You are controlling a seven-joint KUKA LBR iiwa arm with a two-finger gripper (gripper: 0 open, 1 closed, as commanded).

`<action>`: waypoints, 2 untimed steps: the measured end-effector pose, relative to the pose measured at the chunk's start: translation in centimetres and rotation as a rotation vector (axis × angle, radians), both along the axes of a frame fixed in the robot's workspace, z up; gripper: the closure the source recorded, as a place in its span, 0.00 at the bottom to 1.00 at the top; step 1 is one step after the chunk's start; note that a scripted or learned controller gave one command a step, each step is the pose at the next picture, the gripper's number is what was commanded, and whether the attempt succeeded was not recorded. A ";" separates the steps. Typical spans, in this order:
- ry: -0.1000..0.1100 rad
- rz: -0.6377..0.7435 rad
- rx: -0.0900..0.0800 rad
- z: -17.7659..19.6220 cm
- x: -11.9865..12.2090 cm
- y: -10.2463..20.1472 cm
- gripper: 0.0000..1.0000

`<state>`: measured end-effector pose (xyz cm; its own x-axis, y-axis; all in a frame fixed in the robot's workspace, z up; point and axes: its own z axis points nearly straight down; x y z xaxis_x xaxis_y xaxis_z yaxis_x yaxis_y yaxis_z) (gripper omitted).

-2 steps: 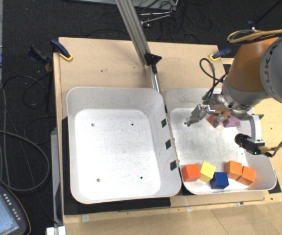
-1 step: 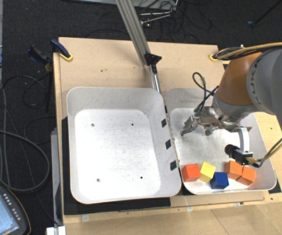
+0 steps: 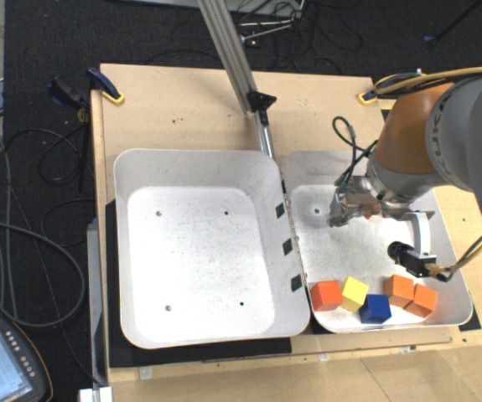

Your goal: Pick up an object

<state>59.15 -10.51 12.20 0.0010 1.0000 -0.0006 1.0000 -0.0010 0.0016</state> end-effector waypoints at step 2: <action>-0.006 0.000 -0.002 9.5 -0.8 -0.6 1.00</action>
<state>58.33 -11.15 21.72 0.0014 1.0000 -0.0021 1.0000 -0.0014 0.0074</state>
